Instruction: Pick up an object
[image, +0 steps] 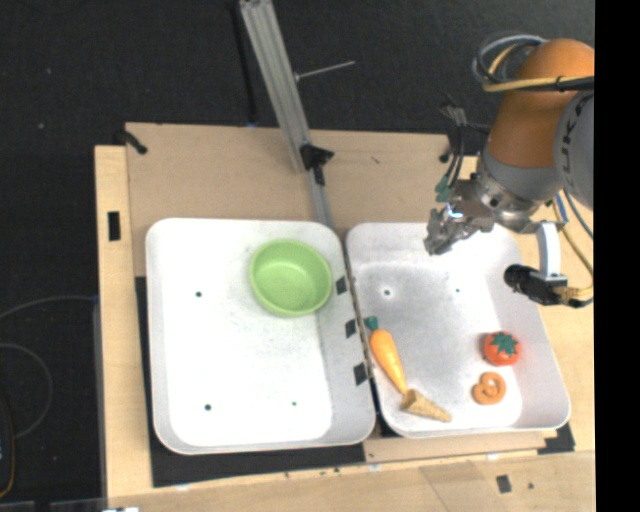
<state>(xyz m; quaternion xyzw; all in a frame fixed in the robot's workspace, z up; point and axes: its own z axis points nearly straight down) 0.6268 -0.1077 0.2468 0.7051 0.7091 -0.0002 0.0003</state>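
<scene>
Two shallow white bins sit side by side on a tan bench, seen from above at a slant. The left bin (180, 380) holds a light green bowl (291, 277), upright, near its far right corner. The right bin (420, 290) holds four small toy foods, all toward its near end. A toy carrot (388, 358) with a green top lies along the bin's left wall, pointing toward the near edge. Just beside its tip lies a tan wedge, perhaps a cone or a slice (426, 406); I cannot tell whether the two touch. Over on the right side sits a red toy tomato (501, 347) with a green stalk, and just nearer than it a small orange pretzel-shaped piece (489, 388).

The grey arm (530, 120) with its orange band comes in from the far right. Its gripper (437, 243) hangs over the far end of the right bin, well apart from every toy. Nothing is between the fingers, but they are dark and small, and whether they are spread or pressed together I cannot tell.

A grey metal post (283, 95) slants up from between the bins at the far side.
</scene>
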